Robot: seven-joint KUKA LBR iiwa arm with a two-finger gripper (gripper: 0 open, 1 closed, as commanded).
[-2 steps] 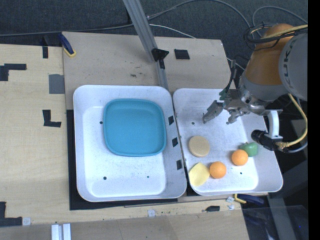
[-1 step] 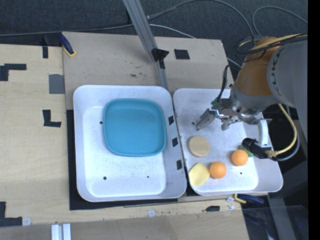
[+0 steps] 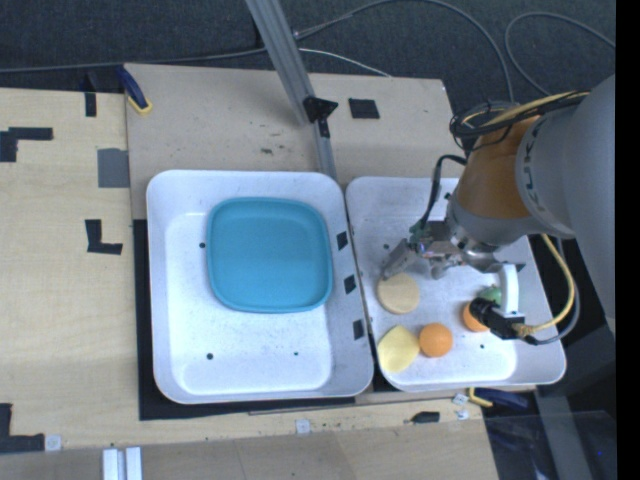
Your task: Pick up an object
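Observation:
My gripper [image 3: 418,264] hangs low in the right bin [image 3: 450,196], open, with nothing between its fingers. A flat beige round piece [image 3: 399,294] lies just below it, close to the left fingertip [image 3: 393,265]. Nearer the front edge lie a yellow piece [image 3: 397,349] and an orange ball [image 3: 435,340], side by side. Another orange object [image 3: 474,315] with a green bit [image 3: 492,295] sits to the right, partly hidden by a white part of the arm and a cable.
The left bin [image 3: 180,298] holds a blue square plate [image 3: 269,253]. A metal rod [image 3: 292,63] slants down from the top to the gap between the bins. The arm's grey and orange wrist [image 3: 520,173] covers the right bin's far right part.

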